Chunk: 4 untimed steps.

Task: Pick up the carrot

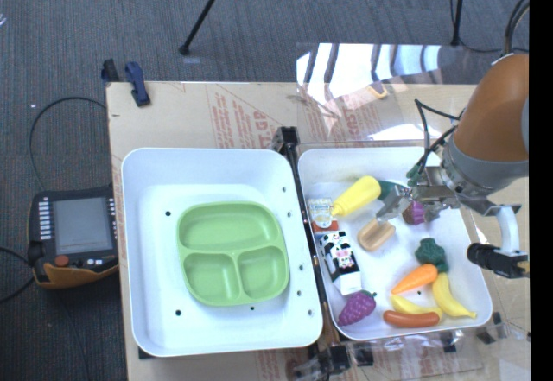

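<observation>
Far to the left of the claw (399,205), a pendant (76,234) lies on the floor beside the bench. A blue clamp (136,82) sits on the bench's far left corner, well left and above the claw. The left bin (143,189) holds a green tray (232,251) with three sections, to the left of the claw and a little below it.

In the right bin (315,165), a yellow bottle (352,196) lies just left of the claw, and a small carton (340,260) lies below and left of it. The grapes (357,307) are further down. A tan bun (376,235) is just under the claw, very near the fingertips. The claw hangs low over the bin with its fingers apart, nothing between them. A purple thing (416,213) is just right of it, partly hidden.

The carrot (415,277) lies below and slightly right of the claw, apart from it, between the broccoli (430,251) above and the sausage (411,317) below. The banana (451,298) touches the carrot's right end
</observation>
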Available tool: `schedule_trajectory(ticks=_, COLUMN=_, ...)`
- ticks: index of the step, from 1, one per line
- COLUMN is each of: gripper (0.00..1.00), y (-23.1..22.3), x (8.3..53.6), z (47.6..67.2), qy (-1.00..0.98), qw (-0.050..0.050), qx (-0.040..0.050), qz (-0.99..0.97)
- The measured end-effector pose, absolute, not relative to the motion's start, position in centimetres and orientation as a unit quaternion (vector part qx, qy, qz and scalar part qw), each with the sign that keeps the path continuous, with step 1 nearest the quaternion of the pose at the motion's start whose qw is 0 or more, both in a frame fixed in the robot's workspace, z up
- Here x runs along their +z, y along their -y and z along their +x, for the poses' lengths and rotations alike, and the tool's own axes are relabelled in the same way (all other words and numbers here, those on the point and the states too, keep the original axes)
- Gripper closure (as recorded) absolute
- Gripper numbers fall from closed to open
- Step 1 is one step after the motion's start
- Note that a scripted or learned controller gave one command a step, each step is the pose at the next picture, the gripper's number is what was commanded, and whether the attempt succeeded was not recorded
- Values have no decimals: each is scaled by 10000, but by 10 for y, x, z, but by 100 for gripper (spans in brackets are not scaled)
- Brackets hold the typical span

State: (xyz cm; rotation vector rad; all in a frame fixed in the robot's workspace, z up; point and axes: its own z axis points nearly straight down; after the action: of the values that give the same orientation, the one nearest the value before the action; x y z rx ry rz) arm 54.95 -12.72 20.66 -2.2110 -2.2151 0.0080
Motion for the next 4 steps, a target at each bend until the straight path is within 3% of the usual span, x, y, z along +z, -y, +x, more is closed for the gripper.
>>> schedule_trajectory(ticks=1, gripper=0, y=175, x=127, z=512, qy=7585, qw=77, qx=28, qz=-6516)
schedule_trajectory(ticks=2, gripper=0, y=167, x=83, z=475, qy=8051, qw=65, qx=8, qz=-5931)
schedule_trajectory(ticks=3, gripper=100, y=168, x=90, z=474, qy=8018, qw=103, qx=6, qz=-5975)
schedule_trajectory(ticks=4, gripper=100, y=168, x=97, z=473, qy=7998, qw=149, qx=9, qz=-6001)
